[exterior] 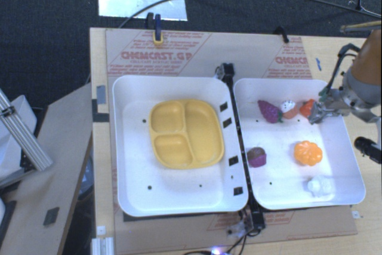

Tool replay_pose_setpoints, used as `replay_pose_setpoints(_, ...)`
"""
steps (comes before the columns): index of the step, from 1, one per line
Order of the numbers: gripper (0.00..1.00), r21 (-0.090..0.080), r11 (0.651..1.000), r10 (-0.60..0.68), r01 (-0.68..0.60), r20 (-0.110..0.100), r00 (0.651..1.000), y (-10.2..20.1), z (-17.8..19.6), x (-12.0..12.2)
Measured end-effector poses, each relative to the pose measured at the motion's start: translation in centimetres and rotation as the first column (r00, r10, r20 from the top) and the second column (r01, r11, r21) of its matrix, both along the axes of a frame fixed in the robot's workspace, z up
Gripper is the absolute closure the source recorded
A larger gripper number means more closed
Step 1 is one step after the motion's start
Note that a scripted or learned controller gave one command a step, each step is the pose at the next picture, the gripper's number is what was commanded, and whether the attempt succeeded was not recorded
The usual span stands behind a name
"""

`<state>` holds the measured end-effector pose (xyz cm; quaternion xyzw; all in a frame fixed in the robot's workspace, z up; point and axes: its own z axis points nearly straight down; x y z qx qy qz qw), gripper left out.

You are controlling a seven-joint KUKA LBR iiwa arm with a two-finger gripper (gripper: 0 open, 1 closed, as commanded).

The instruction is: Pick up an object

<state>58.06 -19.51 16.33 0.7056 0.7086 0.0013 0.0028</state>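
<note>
Two bins, one tray, five toys

- Right bin: open floor at its centre, between the orange pumpkin toy and the purple toy.
- Far side of the pumpkin toy: a crowded row of purple fruit, small white piece and red-orange piece, lying close together.
- Gripper sits just beside the red-orange piece.
- Near side of the pumpkin toy: white lump by the bin corner.
- Left bin: yellow divided tray occupies its middle; margins free.
</note>
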Motion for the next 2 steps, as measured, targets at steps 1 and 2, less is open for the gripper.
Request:
replay_pose_setpoints(1,1.0,0.0,1.0,0.0,0.0,-0.001,1.0,-0.1,4.4,0.6)
replay_pose_setpoints(2,1.0,0.0,1.0,0.002,-0.002,0.0,1.0,0.9,9.5,0.6)
